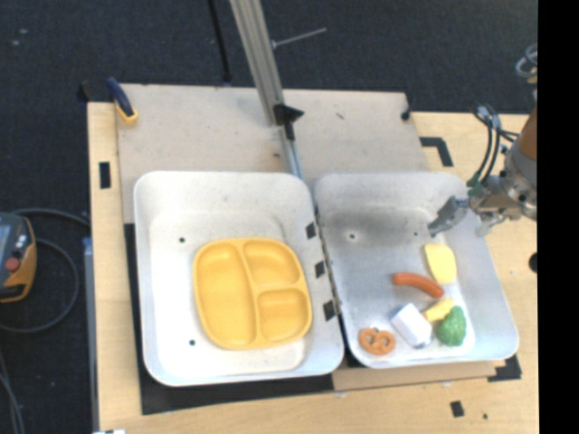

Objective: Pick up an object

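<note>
Hot dog: lies in my right bin, near the front. Its long side runs left to right, tipped a little down on the right.
Neighbours: yellow block just above it, white block, broccoli and pretzel below.
My gripper: up above the hot dog, to the right, apart from it.
My grip: I cannot tell.
Left bin: holds a yellow tray.
</note>
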